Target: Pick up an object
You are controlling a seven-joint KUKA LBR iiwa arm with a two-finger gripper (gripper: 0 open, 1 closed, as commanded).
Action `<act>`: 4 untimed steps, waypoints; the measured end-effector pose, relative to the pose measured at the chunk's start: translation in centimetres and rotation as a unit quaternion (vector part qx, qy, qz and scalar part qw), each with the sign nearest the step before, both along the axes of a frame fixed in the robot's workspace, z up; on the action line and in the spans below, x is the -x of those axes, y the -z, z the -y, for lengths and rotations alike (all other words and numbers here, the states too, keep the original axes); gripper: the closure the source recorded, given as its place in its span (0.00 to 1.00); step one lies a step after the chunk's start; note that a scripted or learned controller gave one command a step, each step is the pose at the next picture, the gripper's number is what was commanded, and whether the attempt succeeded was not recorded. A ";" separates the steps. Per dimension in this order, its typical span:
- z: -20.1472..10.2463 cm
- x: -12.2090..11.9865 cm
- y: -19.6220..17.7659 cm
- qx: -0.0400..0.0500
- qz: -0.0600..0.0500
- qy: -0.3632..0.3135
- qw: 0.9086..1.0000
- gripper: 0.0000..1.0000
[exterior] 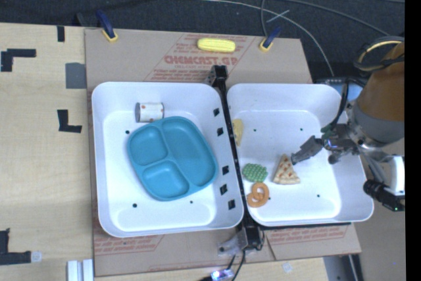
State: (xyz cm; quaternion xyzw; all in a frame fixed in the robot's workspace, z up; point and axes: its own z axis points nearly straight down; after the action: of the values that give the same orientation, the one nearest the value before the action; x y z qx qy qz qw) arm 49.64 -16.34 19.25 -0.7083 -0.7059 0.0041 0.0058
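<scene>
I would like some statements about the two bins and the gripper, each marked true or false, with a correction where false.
1. The blue divided plate lies in the left bin. True.
2. The pizza slice toy lies in the left bin. False: it lies in the right bin.
3. The gripper is over the right bin, close to the pizza slice toy. True.
4. The yellow corn toy lies inside the right bin. False: it lies on the cardboard behind the bins.
5. The small can stands on the blue divided plate. False: it lies on its side beside the plate, near the left bin's back wall.
</scene>
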 end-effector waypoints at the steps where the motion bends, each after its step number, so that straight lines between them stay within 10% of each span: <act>1: 0.0 -0.3 -0.6 0.001 0.006 -0.002 1.000 0.00; 3: -0.5 -0.4 11.0 0.002 0.007 -0.002 1.000 0.00; 4: -0.5 -0.5 9.7 0.002 0.008 -0.002 1.000 1.00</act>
State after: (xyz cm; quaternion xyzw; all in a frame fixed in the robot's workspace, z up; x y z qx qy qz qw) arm 50.12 -15.89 9.58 -0.7070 -0.7072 0.0001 -0.0016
